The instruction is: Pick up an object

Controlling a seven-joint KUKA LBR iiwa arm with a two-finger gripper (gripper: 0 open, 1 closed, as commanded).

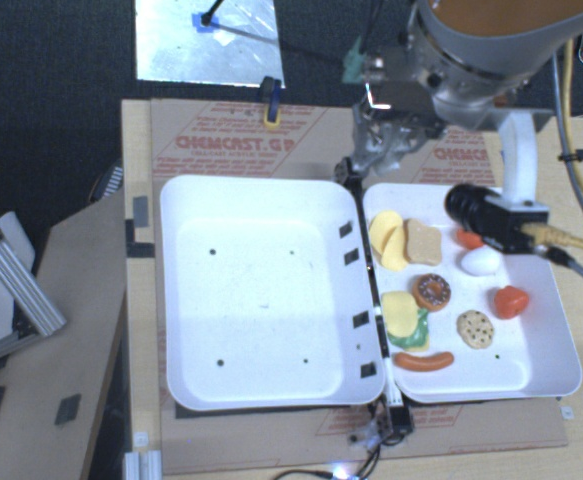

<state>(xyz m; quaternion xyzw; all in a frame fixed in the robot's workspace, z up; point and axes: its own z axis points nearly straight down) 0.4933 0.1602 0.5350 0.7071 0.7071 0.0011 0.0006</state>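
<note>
Both bins (pixel 261 298) look like smooth, matt white plastic. The board (pixel 231 140) under them is dull brown cardboard with red print. At eleven o'clock a sheet (pixel 211 26) shines like brushed metal. The toy foods, such as the sausage (pixel 423 361), look glossy plastic.

The arm (pixel 501 28) was grey with a broad orange band, metal wrist hardware below it, and yellow and black cables (pixel 571 238) trailing.
</note>
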